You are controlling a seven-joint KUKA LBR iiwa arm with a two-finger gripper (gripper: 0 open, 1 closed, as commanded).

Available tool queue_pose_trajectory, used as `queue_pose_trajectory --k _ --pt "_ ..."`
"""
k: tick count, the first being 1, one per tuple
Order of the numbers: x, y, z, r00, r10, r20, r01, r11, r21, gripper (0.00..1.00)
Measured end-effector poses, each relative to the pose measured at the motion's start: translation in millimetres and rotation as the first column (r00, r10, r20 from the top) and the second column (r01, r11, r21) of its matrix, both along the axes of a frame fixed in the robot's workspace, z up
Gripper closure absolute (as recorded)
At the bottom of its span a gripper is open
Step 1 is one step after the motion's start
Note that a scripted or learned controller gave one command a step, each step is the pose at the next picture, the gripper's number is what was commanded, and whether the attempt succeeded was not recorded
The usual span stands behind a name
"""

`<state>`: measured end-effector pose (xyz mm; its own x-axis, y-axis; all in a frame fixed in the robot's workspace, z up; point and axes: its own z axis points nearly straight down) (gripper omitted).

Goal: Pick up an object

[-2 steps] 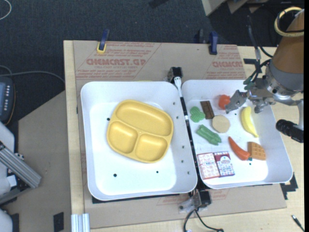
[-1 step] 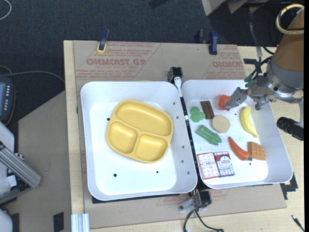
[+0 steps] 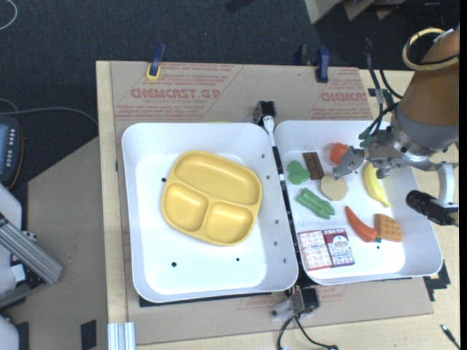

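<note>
The two-finger gripper (image 3: 365, 162) hovered, seemingly empty with fingers spread, approaching; just below-left lay a round beige biscuit-like piece (image 3: 334, 189), needing a descent

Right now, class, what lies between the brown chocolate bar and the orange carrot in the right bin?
In the camera view, the tan round cookie lies between the chocolate bar and the carrot.

I see small toy foods in the right bin, brown bar (image 3: 313, 165) upright-ish, green pieces (image 3: 315, 203), beige round (image 3: 334, 189), yellow banana (image 3: 376, 184), carrot (image 3: 360, 224), waffle (image 3: 389, 227), flat card (image 3: 325, 249) lower centre-right.
</note>
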<state>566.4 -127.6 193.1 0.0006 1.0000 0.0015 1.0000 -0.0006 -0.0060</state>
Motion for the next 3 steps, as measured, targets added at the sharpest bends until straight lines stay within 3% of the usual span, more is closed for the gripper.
queue_pose_trajectory --k 2,3 --pt "-8.8 -6.5 -91.4 1.000 0.000 -0.001 0.000 1.000 0.000 0.00" --pt "-5.8 -5.9 -104.5 1.000 0.000 0.011 0.000 1.000 0.000 0.00"
